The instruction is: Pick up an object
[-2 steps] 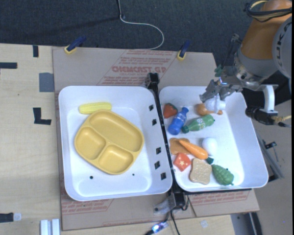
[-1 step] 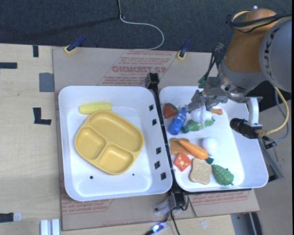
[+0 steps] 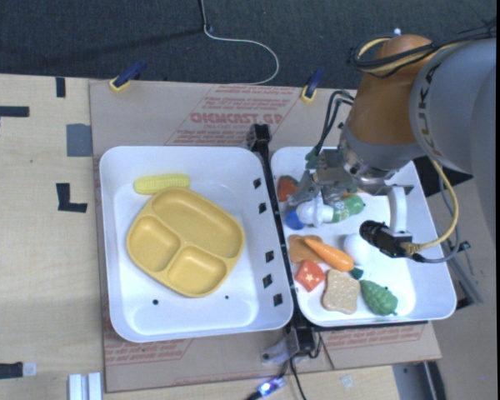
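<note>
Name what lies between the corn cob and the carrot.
In the camera view, the yellow divided plate and the bins' shared rims lie between the corn cob and the carrot.

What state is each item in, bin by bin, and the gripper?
Yellow divided plate: flat, left bin, nothing in it.
Corn cob: lying beside the plate's top edge.
Carrot: lying in right bin.
Bread slice: flat, right bin.
Green toy: lying near bread.
Gripper: low over right bin's clutter.
</note>
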`<state>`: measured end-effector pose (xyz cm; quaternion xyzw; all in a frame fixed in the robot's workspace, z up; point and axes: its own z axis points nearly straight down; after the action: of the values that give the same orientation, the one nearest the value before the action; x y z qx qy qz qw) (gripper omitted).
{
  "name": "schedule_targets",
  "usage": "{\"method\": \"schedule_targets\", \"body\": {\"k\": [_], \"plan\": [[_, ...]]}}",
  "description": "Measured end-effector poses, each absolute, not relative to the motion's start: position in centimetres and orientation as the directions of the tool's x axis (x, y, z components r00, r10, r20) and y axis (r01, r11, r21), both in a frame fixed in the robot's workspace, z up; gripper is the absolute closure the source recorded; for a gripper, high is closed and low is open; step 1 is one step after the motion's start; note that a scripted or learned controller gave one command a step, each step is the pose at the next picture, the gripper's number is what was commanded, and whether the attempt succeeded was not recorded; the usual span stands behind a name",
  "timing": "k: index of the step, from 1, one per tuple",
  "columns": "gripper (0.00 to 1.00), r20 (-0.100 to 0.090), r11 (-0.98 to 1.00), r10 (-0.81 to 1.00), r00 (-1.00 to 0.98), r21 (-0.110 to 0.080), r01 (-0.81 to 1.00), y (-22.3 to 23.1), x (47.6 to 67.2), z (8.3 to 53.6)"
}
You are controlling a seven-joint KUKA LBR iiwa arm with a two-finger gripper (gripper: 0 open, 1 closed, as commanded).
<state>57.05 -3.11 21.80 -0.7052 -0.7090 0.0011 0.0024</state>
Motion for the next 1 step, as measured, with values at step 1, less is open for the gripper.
{"method": "schedule_targets", "body": {"k": [1], "plan": [[1.0,0.002,0.006,1.0,-0.006,-0.003,1.0,0.94,54.48,23.01]]}}
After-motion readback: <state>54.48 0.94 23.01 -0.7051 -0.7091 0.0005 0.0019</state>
